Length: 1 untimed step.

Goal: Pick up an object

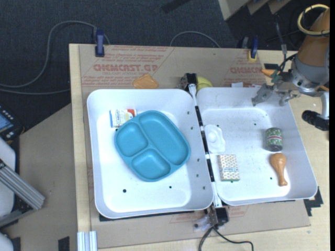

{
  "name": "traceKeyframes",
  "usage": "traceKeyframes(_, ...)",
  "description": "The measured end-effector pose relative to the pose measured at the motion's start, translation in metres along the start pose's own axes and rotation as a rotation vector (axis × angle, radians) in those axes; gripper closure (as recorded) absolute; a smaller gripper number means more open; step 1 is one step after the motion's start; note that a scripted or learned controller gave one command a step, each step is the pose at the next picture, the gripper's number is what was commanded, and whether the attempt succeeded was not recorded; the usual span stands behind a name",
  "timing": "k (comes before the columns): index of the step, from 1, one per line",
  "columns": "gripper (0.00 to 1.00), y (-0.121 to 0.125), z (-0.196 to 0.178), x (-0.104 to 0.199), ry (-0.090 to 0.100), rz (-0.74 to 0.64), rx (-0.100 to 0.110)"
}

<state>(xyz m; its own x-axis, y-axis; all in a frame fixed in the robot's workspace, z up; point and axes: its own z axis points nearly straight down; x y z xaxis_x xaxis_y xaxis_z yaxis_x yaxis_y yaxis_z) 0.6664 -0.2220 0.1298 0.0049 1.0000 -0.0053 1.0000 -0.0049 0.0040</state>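
The right bin (246,192) holds a green patterned can (273,138), an orange drumstick-shaped toy (279,167), a small patterned box (229,167) and a white lump (213,137) by its left wall. In the left bin (104,192) a blue divided plate (151,145) lies partly over a small printed card (121,116). My gripper (272,98) hangs over the right bin's far right corner, behind the can. It is open, its fingers spread and nothing between them.
An orange piece (145,81) and a yellow-green ball (203,82) lie on the board behind the bins. Blue clamps (99,42) pin the board's far edge. A black clip (188,80) sits where the bins meet.
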Motion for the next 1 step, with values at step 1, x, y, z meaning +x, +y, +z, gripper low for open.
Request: traceKeyframes(1, 0.00, -0.0607, -0.0558, 0.0077, 0.005, -0.002, 0.004)
